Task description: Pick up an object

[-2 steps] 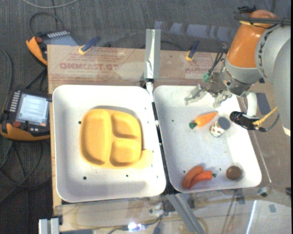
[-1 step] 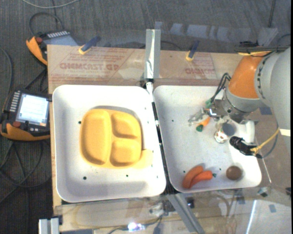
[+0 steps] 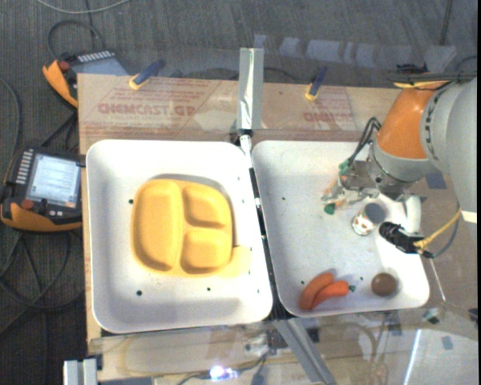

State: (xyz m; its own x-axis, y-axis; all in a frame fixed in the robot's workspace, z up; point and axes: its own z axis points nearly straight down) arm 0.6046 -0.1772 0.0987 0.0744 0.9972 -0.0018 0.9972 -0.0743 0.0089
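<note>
The right bin (image 3: 305, 239) holds an orange carrot-shaped toy (image 3: 322, 290) by its front wall. A small brown ball (image 3: 384, 283) lies in the front right corner. A little white and orange piece (image 3: 361, 224) rests near the bin's right side. My gripper (image 3: 338, 192) hangs over the upper right part of this bin, coming down from the arm's orange band (image 3: 405, 127). It is well behind the carrot and just left of the white piece. Nothing can be made out in its grasp.
The left bin (image 3: 112, 295) carries a yellow divided tray (image 3: 183, 224) in its middle. A metal post (image 3: 248, 87) stands behind the seam between the bins. A handheld pendant (image 3: 46, 187) and cables lie on the floor to the left.
</note>
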